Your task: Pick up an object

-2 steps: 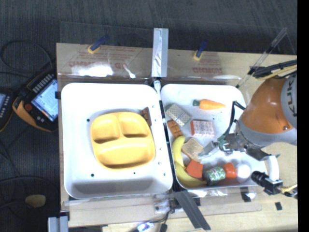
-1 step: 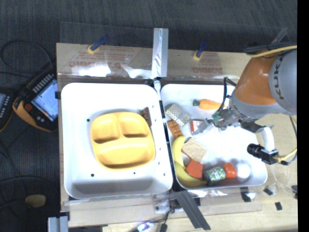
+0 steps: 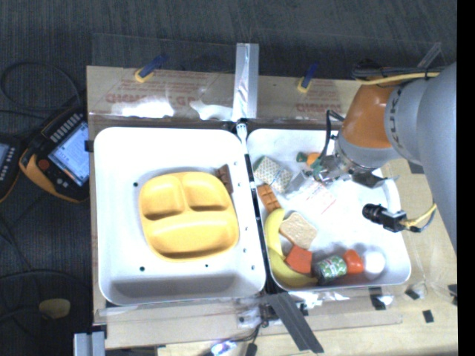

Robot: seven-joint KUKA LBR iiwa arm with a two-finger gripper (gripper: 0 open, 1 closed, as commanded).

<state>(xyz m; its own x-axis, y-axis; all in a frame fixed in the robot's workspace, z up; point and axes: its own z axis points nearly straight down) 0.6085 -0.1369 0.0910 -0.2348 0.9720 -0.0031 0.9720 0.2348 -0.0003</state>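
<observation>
gripper (image 3: 320, 170) above slantwise clear packet (image 3: 306, 181)

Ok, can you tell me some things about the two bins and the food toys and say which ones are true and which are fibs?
1. The yellow tray lies in the left bin. True.
2. The banana is in the left bin. False: it lies in the right bin, along its left wall.
3. The slice of toast sits next to the banana. True.
4. The robot arm reaches over the left bin. False: it reaches over the top part of the right bin.
5. The green bottle is near the bottom edge of the right bin. True.
6. The yellow tray is full of toys. False: its sections look bare.
</observation>
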